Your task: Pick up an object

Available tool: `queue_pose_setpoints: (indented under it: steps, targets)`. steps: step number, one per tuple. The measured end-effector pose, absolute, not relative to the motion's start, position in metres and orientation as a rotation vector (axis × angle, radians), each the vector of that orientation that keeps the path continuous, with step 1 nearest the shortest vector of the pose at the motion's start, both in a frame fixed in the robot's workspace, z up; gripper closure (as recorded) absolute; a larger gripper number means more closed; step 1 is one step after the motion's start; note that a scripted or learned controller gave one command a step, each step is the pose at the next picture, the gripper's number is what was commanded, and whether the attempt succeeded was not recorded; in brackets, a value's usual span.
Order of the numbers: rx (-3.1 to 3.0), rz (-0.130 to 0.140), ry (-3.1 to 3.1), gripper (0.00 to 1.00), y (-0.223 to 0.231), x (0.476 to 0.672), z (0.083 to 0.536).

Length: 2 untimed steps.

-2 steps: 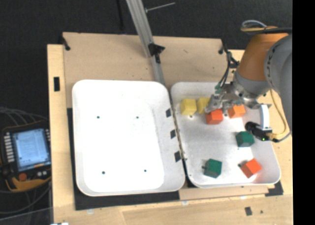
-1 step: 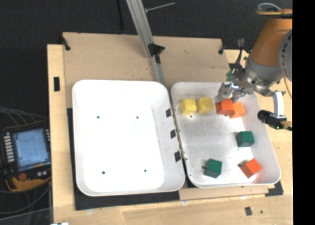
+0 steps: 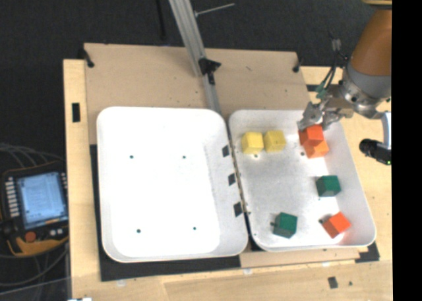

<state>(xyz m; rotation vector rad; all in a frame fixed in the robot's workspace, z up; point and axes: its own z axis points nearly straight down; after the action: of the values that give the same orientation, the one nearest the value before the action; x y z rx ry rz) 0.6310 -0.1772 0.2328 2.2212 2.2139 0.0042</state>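
Note:
An orange cube [image 3: 314, 141] sits at the upper right of the right bin [image 3: 264, 181], near its far wall. My gripper [image 3: 318, 120] is directly over this cube's far edge and meets its top in the image. I cannot tell whether the cube is gripped or resting on the bin floor. Two yellow cubes [image 3: 252, 143] [image 3: 275, 140] lie side by side to its left. A second orange cube [image 3: 337, 224] sits at the bin's near right corner. One green cube [image 3: 328, 186] lies right of centre and another [image 3: 285, 224] near the front.
The left bin [image 3: 112, 181] lies beside the right one, with small black clips along the shared edge. A slanted metal post [image 3: 188, 26] rises behind the bins. A handheld screen [image 3: 39, 197] rests off the bench at far left.

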Motion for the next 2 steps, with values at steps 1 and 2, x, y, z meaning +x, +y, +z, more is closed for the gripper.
queue_pose_setpoints:
  steps: [1, 2]
  targets:
    - [2.216, 0.004, 2.220, 1.00, -0.179, 0.632, 0.275]
    - [2.217, -0.002, 2.227, 1.00, -0.136, 0.632, 0.266]
